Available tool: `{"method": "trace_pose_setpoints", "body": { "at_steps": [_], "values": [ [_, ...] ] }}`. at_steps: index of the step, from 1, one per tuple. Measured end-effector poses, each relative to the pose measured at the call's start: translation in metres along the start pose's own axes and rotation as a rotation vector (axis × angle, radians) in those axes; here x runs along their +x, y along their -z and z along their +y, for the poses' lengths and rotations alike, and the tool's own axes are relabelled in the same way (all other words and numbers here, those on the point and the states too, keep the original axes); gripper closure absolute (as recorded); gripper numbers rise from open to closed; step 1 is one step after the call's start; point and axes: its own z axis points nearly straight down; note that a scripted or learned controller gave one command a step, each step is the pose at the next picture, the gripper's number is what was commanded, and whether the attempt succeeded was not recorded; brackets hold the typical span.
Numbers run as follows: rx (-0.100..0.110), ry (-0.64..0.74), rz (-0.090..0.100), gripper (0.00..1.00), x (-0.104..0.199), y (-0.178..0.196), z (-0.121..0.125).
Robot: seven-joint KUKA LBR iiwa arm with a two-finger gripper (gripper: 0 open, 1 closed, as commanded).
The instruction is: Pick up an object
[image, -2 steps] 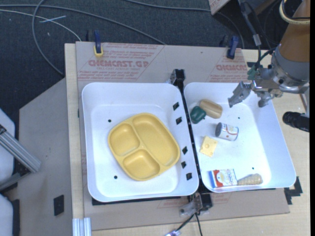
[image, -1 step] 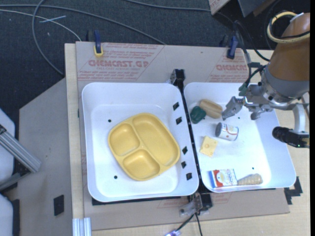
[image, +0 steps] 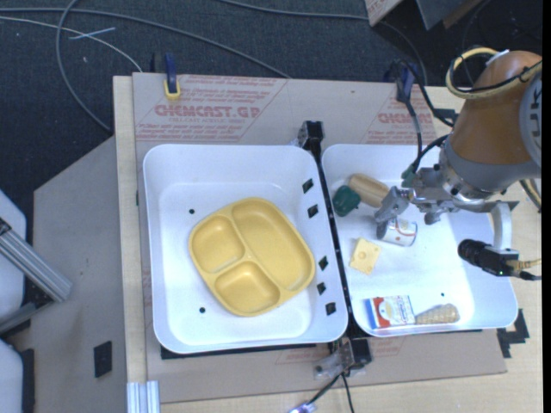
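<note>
So the claw (image: 394, 222) sits low in the right bin (image: 482, 317), over toward its left-middle part, with the grey arm (image: 491, 119) and its orange band coming in from the upper right. Can't tell from this angle whether the fingers are spread or pinched; they're just a dark blur against the white. Right under the claw tip there's a small white thing with red print (image: 401, 233), touching or nearly so, but I honestly can't say it's gripped.

Just up-left of the claw: a tan roll (image: 368, 188) with a green piece (image: 346, 200) at its end, close to the divider between the bins. Below-left of the claw is a yellow cheese wedge (image: 366, 255) with bare bin floor around it. Further below, along the near rim, a carton (image: 389, 311) with a cone (image: 436, 315) beside it. Right of the claw the floor is mostly open.

Way off left, past the divider, the left bin (image: 164, 231) holds a yellow tray (image: 250, 255) with room on all sides.

The board (image: 215, 101) under the bins reads "CHEMCAST GP" in red, upside down.
</note>
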Motion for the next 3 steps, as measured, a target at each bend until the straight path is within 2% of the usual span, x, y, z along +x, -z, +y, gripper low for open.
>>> {"method": "trace_pose_setpoints", "body": {
  "at_steps": [1,2,3],
  "values": [
    [0.002,-0.001,0.0,0.0,-0.003,-0.062,-0.004],
    [-0.004,-0.001,0.0,1.0,-0.003,-0.048,-0.003],
    [-0.011,0.002,-0.003,1.0,-0.002,0.017,-0.001]
  ]
}}
